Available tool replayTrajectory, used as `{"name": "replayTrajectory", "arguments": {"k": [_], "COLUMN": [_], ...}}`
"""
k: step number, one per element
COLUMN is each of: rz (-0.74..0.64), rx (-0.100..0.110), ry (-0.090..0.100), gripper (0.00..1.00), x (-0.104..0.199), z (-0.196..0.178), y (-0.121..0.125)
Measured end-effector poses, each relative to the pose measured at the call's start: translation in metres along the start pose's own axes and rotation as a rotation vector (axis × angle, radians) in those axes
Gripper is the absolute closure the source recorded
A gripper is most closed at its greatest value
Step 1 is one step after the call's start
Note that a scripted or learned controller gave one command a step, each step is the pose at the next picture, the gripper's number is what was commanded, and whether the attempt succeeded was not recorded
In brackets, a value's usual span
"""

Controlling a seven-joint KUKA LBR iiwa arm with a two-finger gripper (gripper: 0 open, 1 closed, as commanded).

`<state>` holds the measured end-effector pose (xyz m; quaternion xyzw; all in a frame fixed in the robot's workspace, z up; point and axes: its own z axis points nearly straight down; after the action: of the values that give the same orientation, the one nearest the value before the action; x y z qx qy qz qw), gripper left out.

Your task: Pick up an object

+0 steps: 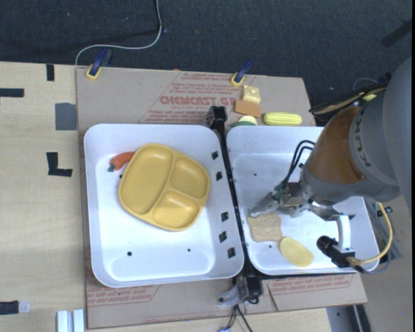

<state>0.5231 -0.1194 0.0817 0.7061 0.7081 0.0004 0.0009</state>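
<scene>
Dark carpet lies behind a brown cardboard sheet (187, 95) that carries two shallow white plastic bins. On the right, the grey arm with an orange band (349, 154) reaches down into the right bin (263, 154). In the left bin (100, 206) rests a yellow divided plate (164, 185), with a small orange carrot toy (120, 160) just beside it. Near the arm's gripper (282, 198), a beige toast slice (265, 227) lies flat, and a pale yellow oval piece (296, 251) is just beside it. I cannot tell the gripper's state.
</scene>
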Motion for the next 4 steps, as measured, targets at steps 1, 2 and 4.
{"name": "replayTrajectory", "arguments": {"k": [1, 2, 4], "rz": [-0.007, 0.011, 0.001], "rx": [-0.018, 0.004, -0.026], "ry": [-0.001, -0.005, -0.015], "gripper": [0.00, 0.00, 0.00], "x": [0.040, -0.098, -0.099], "z": [-0.110, -0.055, -0.012], "y": [0.135, 0.132, 0.021]}}
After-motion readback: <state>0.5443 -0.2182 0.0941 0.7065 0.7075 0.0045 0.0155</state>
